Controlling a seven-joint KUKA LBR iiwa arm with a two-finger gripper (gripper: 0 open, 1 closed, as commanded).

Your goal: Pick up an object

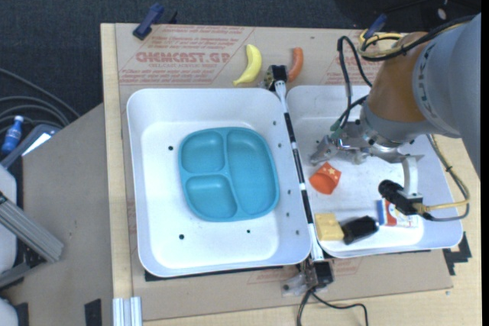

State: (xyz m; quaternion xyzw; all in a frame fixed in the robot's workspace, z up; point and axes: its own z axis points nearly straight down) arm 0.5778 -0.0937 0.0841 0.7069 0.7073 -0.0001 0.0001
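My gripper hangs over the left part of the right bin, reaching in from the right. An orange cup-like piece lies on the bin floor just below and in front of it, apart from the gripper. Near that bin's front edge a pale yellow block lies against a black oblong thing. A small red, white and blue item lies to their right. The arm hides the back of this bin.
The left bin holds a blue divided plate. Behind the bins, on the bench, lie a yellow banana, an orange carrot-like piece and a blue clip. A ridge separates the bins.
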